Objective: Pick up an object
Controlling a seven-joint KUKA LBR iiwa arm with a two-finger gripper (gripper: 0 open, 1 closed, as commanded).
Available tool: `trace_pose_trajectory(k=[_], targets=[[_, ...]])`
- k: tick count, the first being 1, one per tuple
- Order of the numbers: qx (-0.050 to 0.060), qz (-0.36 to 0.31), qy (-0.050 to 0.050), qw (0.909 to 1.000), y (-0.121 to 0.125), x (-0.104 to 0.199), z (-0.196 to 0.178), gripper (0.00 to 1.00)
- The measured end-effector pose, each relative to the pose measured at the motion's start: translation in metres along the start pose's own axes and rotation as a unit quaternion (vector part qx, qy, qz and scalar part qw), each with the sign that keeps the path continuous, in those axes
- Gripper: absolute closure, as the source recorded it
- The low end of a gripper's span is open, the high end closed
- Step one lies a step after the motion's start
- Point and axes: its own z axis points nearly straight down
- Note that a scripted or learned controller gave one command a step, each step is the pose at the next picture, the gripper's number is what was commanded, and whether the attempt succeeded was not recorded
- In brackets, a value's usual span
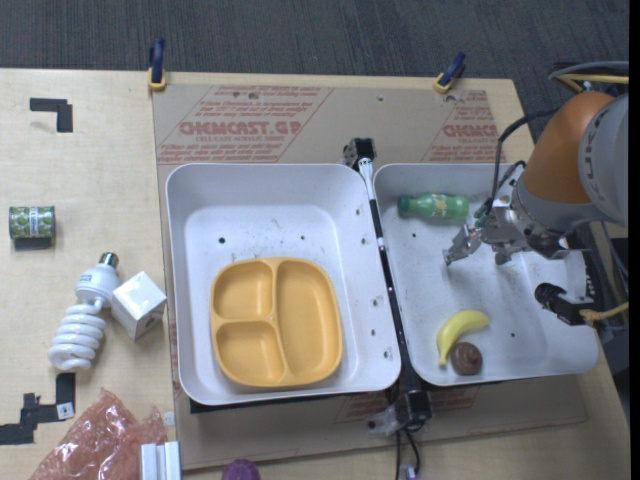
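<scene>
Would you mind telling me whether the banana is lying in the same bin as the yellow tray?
No, the banana lies in the right bin, while the yellow tray sits in the left bin.

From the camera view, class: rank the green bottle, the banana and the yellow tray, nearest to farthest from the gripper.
1. Green bottle, just left of the gripper, right bin.
2. Banana, right bin, toward the front.
3. Yellow tray, left bin.
</scene>
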Motion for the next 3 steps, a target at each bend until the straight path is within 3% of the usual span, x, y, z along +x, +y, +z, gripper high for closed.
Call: trace_pose_trajectory(k=[1, 2, 3], targets=[[0.0, 0.002, 0.0, 1.0, -0.055, 0.031, 0.003, 0.0], [-0.001, 0.002, 0.0, 1.0, -0.054, 0.031, -0.007, 1.0], [0.0, 0.0, 0.0, 1.0, 0.022, 0.006, 0.003, 1.0]])
